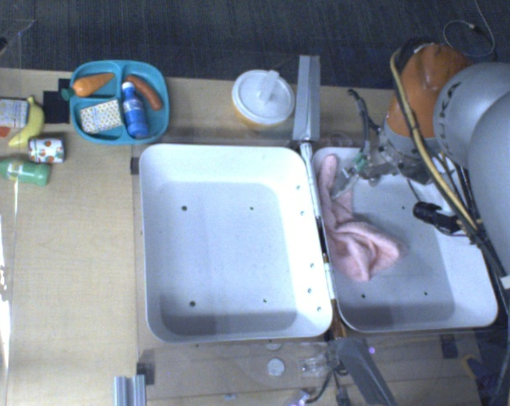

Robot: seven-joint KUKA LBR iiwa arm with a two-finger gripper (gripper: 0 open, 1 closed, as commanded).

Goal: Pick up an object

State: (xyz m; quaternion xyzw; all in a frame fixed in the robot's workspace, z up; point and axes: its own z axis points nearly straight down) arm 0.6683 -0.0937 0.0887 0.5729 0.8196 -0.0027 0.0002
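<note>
A crumpled pink cloth (360,244) lies in the right white bin (432,294). A narrow strip of it runs up along the bin's left wall. My gripper (356,176) hangs low over the bin's upper left part, its tip right beside the upper strip of the cloth. The grey arm with its orange band (428,70) reaches in from the upper right. Black and yellow cables trail along the arm over the bin's right side.
The left white bin (229,235) sits beside the right one, with a metal rail (305,100) above the gap between them. A white lidded cup (263,98) stands behind the bins. A teal divided plate (119,101) of toy food, a banana (28,123), a can (46,150) and a green bottle (18,171) lie at the far left.
</note>
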